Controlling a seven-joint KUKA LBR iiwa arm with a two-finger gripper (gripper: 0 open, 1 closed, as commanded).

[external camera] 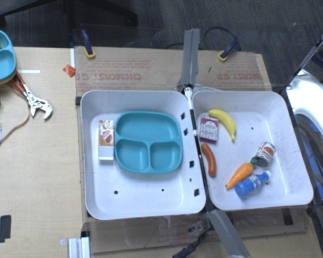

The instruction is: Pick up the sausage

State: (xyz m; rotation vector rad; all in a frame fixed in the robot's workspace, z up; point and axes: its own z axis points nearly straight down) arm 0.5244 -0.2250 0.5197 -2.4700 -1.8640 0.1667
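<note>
Because the sausage (pixel 208 159) lay by the left wall of the right bin (pixel 290 195), its long side ran from 12 to 6 o'clock. The arm (pixel 307 98) waited at 3 o'clock; I could not tell the gripper's state.

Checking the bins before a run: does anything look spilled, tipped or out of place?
Nothing is spilled. In the right bin, the small can and blue bottle lie on their sides. The sausage lies close to the wall next to the other bin.
</note>
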